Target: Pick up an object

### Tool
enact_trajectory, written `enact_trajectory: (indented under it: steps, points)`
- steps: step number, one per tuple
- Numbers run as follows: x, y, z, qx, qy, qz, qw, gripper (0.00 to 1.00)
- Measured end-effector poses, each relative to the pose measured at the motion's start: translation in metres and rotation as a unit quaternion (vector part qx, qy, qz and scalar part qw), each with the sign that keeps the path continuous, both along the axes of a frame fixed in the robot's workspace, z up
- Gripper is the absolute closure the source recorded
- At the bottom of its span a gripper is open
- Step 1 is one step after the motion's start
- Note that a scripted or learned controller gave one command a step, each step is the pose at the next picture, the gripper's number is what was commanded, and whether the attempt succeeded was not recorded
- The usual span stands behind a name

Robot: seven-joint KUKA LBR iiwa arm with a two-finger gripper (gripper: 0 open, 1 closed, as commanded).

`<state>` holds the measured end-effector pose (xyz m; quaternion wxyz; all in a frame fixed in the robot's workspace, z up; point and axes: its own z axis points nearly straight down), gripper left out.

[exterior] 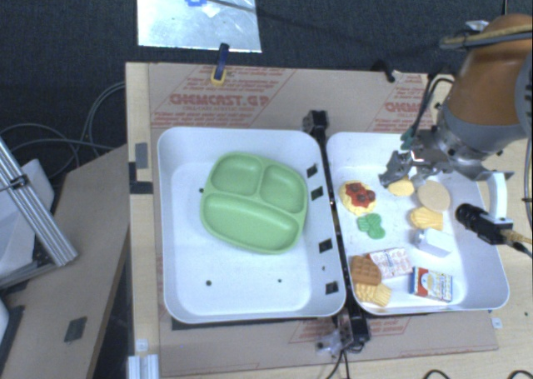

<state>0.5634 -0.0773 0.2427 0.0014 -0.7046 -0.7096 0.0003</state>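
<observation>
Claw [398,171] low, arm from right

- My arm [491,77] runs off the right edge, upper part cut away
- The gripper [398,171] is too small and blurred for me to judge
- It covers part of the yellow piece [403,188]

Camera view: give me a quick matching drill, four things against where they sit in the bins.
Things:
1. green tray
2. small pizza
3. waffle pieces
4. gripper

Places:
A. right bin, near-left corner
B. left bin, middle
C. over the right bin's far half
D. right bin, by the divider, just above a green piece

Pairs: 1-B, 2-D, 3-A, 4-C
</observation>
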Motion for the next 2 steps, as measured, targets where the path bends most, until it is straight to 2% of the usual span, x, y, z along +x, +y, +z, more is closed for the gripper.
enact_trajectory:
  steps: [1,2]
  points:
    - [-0.028,0.035,-0.019,0.0001,0.0,0.0,1.0,1.0]
    - [-0.047,0.052,-0.012,0.0001,-0.001,0.0,1.0,1.0]
